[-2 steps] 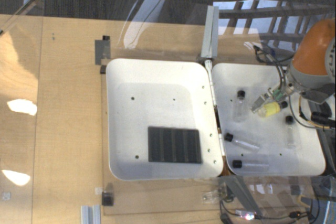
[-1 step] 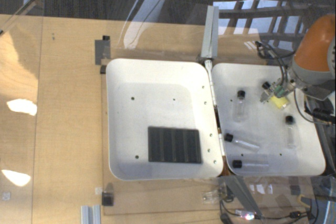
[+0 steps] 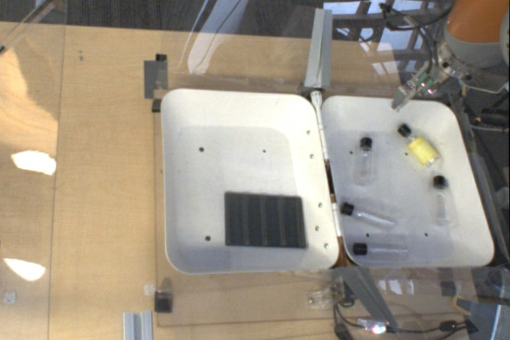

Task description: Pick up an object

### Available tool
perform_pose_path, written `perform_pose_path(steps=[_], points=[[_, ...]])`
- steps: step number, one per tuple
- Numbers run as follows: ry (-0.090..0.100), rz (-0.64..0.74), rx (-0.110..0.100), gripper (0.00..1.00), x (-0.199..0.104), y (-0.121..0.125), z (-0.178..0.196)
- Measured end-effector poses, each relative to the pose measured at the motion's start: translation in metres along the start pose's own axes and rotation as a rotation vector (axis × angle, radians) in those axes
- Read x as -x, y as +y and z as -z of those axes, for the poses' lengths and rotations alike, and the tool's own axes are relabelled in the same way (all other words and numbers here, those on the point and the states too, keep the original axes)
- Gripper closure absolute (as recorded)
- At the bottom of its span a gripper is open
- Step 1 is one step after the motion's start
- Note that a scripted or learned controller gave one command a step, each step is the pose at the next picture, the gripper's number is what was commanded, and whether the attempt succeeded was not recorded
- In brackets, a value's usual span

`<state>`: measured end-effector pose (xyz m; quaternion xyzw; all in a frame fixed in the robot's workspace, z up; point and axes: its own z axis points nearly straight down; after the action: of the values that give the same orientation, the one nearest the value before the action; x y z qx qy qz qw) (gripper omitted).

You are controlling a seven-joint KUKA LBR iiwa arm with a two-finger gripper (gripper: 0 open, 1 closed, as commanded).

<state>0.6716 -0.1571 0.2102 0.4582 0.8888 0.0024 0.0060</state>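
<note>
The arm [image 3: 482, 4] is cut off by the upper right corner of the frame; its base lies outside it. The gripper [image 3: 410, 91], above the far rim of the right bin [image 3: 470, 255], is too small and blurred to read. The clear vials [image 3: 364, 159] in that bin show black caps, but their bodies blend into the white floor. The right bin's near right corner is partly masked by framework.

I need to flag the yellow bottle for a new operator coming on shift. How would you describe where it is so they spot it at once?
Start at the right white bin, the one nearer the arm. Look in its upper right area, toward the far wall: the yellow bottle lies there on its side with a black cap. The other vials around it are clear, so it is the only coloured one.
</note>
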Motion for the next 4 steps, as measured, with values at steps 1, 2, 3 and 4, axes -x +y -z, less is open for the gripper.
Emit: perform_pose_path(steps=[1,2,3,4], points=[[-0.008,0.005,0.007,1.0,0.0,0.003,0.013],[0.003,0.059,-0.004,1.0,-0.004,0.001,-0.038],[-0.005,0.063,0.005,1.0,-0.004,0.005,-0.024],[0.001,0.115,-0.003,1.0,0.005,-0.024,-0.019]])
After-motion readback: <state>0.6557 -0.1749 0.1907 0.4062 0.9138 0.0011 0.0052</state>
